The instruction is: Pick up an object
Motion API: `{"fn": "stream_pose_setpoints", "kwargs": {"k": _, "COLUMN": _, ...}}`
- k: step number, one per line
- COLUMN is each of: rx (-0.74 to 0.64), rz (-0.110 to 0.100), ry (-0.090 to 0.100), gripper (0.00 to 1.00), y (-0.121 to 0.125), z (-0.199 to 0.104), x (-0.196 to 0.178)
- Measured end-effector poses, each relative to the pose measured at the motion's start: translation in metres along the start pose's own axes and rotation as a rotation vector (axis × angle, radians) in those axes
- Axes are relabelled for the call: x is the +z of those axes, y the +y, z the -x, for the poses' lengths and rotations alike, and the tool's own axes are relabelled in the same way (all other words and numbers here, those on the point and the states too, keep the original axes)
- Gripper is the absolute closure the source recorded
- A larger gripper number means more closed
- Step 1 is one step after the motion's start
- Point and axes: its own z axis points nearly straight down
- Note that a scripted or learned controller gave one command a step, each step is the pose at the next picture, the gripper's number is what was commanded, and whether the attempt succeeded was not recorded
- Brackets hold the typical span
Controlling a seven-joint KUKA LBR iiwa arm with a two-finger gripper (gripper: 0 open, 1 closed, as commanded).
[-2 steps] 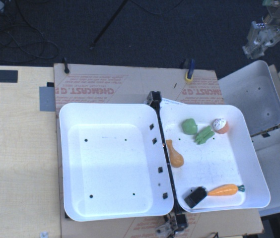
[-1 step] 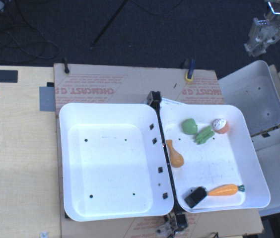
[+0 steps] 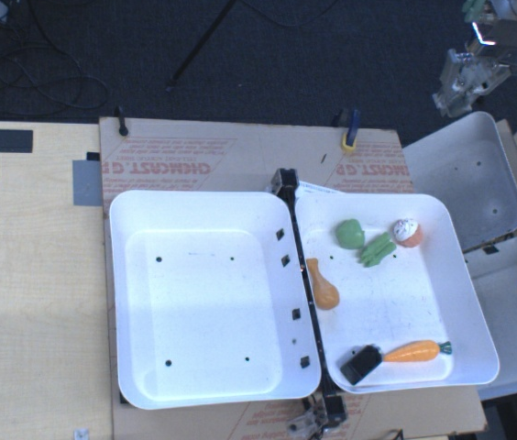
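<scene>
We are eyeing the carrot (image 3: 412, 352): probably light, stiff, slippery, best pinched mid-body; gripper (image 3: 471, 71) state we cannot tell.

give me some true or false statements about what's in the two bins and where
1. The carrot lies in the right bin. True.
2. The black block lies in the left bin. False: it lies in the right bin, beside the carrot's blunt end.
3. The green pepper is nearer the far rim than the carrot is. True.
4. The orange squash sits at the right bin's outer edge. False: it lies close to the divider between the bins.
5. The claw is down among the toys. False: it is off beyond the bench's far right corner.
</scene>
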Motion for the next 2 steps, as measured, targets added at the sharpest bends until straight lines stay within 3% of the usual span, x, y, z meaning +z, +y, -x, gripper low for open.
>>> {"fn": "stream_pose_setpoints", "kwargs": {"k": 2, "rx": -0.006, "rz": -0.002, "ry": -0.001, "gripper": 1.0, "y": 0.0007, "z": -0.0009, "x": -0.021}}
